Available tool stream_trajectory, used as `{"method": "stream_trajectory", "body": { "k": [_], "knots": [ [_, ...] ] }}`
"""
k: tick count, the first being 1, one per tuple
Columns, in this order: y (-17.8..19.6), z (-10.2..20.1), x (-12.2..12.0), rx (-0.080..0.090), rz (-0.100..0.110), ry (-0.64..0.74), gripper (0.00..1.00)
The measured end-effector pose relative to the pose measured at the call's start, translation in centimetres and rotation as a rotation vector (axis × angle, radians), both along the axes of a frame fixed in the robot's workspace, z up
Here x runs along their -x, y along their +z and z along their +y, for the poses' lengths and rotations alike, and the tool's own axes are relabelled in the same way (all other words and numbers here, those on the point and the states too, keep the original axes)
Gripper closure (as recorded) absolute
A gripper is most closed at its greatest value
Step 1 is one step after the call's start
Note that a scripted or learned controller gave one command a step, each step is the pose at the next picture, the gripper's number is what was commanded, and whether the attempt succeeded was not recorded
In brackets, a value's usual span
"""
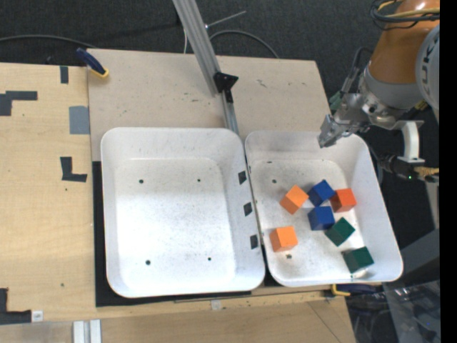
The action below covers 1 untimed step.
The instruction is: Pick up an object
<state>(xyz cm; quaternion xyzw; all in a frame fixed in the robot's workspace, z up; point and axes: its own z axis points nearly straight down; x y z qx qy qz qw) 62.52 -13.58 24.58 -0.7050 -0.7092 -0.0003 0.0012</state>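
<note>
1. Camera view looks down on two white bins: the left bin point(121, 163) has nothing to grasp in it, and the right bin point(371, 191) holds seven small cubes.
2. Those cubes sit in the right bin's middle and near-right part: two orange cubes point(293, 199) point(283, 238), a red-orange cube point(343, 199), two blue cubes point(321, 191) point(320, 217) and two green cubes point(341, 231) point(358, 259).
3. At the right bin's far right corner, the gripper point(330, 136) hangs above the rim, well apart from the cluster and carrying nothing.
4. Its tip is small and blurred at this slant, so I cannot tell its state.
5. My reading is that the task is at the approach step, with no cube chosen or touched yet.
6. Next, the arm probably needs to travel toward the viewer over the cubes and descend. The lone orange cube by the left wall looks easiest, since the blue and green ones crowd each other.
</note>
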Motion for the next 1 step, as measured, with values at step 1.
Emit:
{"method": "stream_trajectory", "body": {
  "k": [1],
  "knots": [
    [-0.74,4.5,-0.27,0.001,0.0,0.0,1.0]
  ]
}}
